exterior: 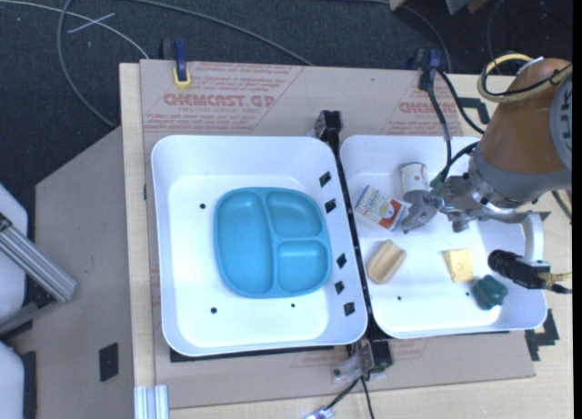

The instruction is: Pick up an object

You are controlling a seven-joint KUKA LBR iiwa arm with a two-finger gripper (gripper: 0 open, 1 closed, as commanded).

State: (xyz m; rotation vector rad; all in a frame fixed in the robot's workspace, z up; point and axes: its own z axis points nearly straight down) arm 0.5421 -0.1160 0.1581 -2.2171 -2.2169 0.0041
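Camera view, looking down on a cardboard-topped surface [273,90]: the left white bin [182,226] holds a sky-blue divided plastic plate [271,241]. The right white bin [427,313] holds a tan wooden block [386,262], a yellow cube [459,264], a dark green lump [490,292], a small printed carton [377,206] and a white cup [414,175]. The grey claw [416,213] hangs beside the carton; whether it is wide or narrow cannot be told.

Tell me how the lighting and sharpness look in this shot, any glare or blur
Camera view: even, soft light, with faint shadows under the blue divided plate and beside the small items in the right bin; the white bins look bright but not blown out; the arm's end effector is slightly soft, and the printing on the small carton is too small to read.
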